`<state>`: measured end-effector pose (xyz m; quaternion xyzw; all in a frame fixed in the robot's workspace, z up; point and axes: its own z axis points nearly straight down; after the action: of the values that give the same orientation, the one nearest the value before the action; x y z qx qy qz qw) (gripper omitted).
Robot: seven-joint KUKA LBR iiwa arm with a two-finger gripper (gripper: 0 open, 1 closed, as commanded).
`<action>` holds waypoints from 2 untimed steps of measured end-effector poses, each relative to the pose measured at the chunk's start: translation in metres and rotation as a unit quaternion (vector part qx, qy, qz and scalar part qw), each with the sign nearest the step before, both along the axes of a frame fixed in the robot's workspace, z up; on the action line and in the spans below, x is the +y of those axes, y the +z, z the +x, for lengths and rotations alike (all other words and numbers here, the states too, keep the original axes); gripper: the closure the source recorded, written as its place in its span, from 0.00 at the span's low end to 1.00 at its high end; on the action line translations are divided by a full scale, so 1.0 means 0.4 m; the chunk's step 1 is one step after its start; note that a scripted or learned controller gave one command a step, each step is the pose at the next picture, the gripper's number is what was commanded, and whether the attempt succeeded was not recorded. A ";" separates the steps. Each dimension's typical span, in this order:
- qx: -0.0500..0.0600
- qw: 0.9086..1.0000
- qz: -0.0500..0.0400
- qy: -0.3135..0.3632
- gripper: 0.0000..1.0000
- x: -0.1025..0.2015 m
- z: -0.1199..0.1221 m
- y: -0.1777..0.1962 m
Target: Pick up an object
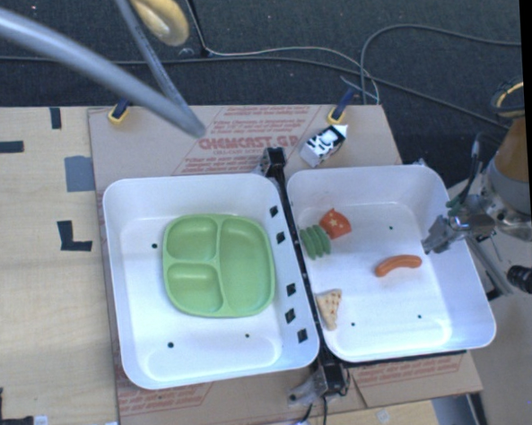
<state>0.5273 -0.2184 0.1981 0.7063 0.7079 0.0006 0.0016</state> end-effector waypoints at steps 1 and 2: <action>0.000 1.000 0.000 0.000 1.00 0.000 -0.008 0.109; 0.001 1.000 0.001 0.003 1.00 0.146 0.034 0.122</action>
<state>0.5408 -0.1601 0.2469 0.7045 0.7097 0.0008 0.0000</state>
